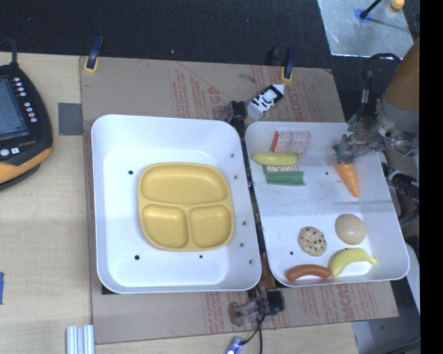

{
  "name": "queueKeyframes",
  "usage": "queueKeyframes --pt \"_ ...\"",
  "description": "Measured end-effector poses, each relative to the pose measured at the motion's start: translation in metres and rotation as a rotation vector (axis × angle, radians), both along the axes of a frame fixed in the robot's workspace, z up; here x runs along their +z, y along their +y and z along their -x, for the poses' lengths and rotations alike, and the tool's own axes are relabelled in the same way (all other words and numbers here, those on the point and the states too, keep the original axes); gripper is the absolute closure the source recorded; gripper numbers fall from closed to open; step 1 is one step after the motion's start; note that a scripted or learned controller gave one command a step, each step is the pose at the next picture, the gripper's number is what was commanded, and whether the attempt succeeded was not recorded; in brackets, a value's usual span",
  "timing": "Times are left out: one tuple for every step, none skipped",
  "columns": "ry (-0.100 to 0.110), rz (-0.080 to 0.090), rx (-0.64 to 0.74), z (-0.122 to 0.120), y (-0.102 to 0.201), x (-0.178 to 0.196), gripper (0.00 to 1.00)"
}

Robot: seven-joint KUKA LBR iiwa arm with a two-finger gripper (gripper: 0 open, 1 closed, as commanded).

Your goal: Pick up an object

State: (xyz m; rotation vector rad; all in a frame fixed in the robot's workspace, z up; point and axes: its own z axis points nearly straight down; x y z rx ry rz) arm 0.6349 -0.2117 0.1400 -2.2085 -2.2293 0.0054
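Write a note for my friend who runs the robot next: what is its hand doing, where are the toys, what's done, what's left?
Gripper: low over the right bin's far right side, at the leafy end of the carrot; fingers unclear.
Right bin: carrot, yellow and green sticks, a small box, cookie, round bun, banana, sausage.
Left bin: yellow divided plate.
Done: nothing lifted.
Left: grab and lift one, probably the carrot.
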Motion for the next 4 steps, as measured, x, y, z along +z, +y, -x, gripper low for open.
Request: queueKeyframes --pt "0.001 0.000 0.001 0.000 0.000 0.000 0.00" --pt "-0.001 0.000 -0.004 -0.011 0.002 -0.031 0.00" --pt "-0.001 0.001 0.000 -0.011 0.002 -0.019 1.00" --pt "0.000 0.001 0.000 -0.011 0.002 -0.020 0.00"
